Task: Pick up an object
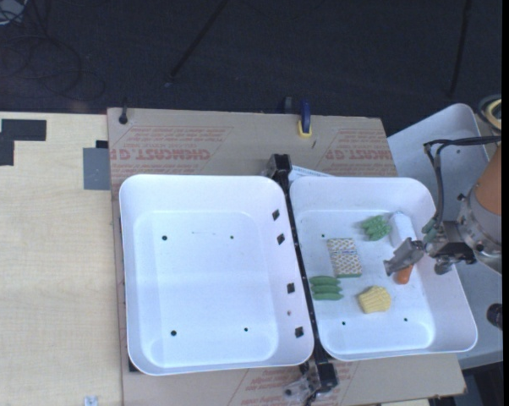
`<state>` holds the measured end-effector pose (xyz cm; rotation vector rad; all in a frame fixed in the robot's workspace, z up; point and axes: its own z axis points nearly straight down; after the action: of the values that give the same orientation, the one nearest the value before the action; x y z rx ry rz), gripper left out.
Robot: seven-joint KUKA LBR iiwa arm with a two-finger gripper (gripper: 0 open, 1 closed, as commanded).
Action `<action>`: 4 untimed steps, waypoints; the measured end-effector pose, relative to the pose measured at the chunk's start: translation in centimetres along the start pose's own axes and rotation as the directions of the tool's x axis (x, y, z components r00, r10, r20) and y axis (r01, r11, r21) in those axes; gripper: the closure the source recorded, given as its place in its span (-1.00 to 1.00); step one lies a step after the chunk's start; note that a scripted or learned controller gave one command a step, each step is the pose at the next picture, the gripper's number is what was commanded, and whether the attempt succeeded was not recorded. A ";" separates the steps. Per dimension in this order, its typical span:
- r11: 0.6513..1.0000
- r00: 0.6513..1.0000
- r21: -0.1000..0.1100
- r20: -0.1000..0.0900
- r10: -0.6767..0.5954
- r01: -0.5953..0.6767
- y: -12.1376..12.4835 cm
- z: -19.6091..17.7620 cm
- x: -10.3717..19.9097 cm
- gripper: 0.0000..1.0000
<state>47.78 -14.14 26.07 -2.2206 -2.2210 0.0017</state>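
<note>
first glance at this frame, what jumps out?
The small bright items clustered in the right bin: a yellow piece, a green pod, a patterned block and a green lump. The gripper reaches in from the right, low over an orange piece near that bin's right side. The left bin is a big plain white expanse beside it.

Two white bins on the bench: left bin [145,227] and right bin [449,328].

Right bin contents, six loose items:
- green leafy piece [374,226], one
- white cylinder [402,224], one
- checkered block [345,257], one
- green pod-shaped item [325,288], one
- yellow piece [374,299], one
- orange item [404,272], one

One gripper [411,256] over the right bin.
</note>
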 end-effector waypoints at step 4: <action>1.000 1.000 0.001 0.001 0.005 -0.005 9.0 2.7 8.3 1.00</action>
<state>56.81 -5.88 23.35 -2.2263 -2.2148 0.0042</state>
